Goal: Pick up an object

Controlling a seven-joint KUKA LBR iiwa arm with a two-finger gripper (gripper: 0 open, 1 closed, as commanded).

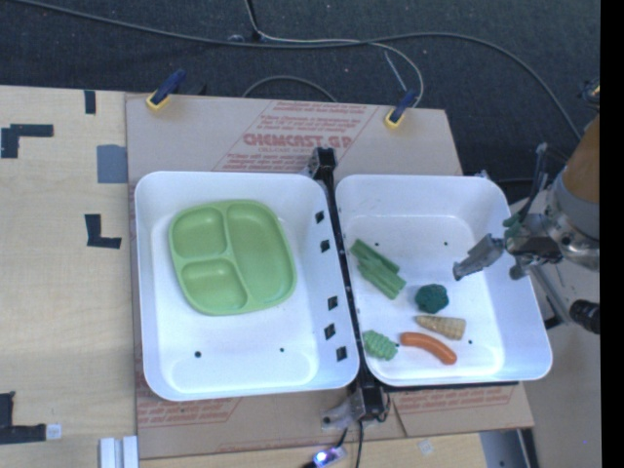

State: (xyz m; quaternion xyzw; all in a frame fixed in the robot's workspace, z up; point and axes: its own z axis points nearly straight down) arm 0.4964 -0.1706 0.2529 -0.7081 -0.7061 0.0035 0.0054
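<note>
We look down at a slant on two shallow white bins set side by side across the middle of the frame. The left bin [156,291] holds a green divided plate [232,256], lying flat in its upper half. The right bin [487,198] holds five small toy foods gathered in its lower left part: a green ridged piece [377,268] lying at a slant, a dark green round lump [432,297] just right of it, a pale yellow corn cob [441,326] below that, an orange sausage [429,347] nearest the front wall, and a small green leafy piece [380,345] beside the divider. The gripper [480,257] reaches in from the right edge and hangs over the right-hand part of this bin, above and right of the dark lump; we cannot tell how its fingers stand, and nothing shows between them. We judge this the approach step: no object is taken yet. The next move seems to call for shifting left over one piece and descending on it.
</note>
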